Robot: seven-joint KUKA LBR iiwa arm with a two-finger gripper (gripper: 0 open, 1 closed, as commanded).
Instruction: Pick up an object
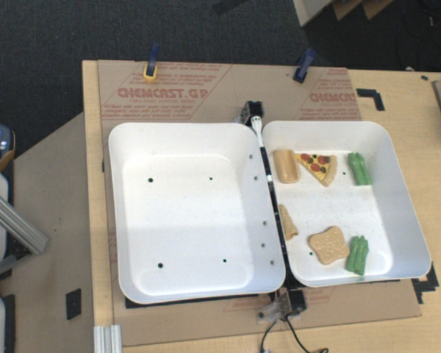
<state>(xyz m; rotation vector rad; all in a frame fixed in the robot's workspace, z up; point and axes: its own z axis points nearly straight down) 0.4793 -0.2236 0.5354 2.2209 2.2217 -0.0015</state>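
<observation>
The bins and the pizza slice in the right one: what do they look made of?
The two bins look like thin moulded white plastic, smooth with a slight sheen and rounded rims. The pizza slice looks like a toy of plastic or rubber, matte, with flat painted-looking red spots; which one I cannot tell.

Slanted overhead view of both bins [125, 197]

A brown cardboard sheet [206, 90] is lying under two white bins, the left bin [121, 197] and the right bin [406, 212] touching along their shared edge. A yellow-and-blue clamp [151, 66] and a blue clamp [303, 65] are gripping the sheet's far edge. A black cable [275, 338] is trailing off its near edge.
</observation>
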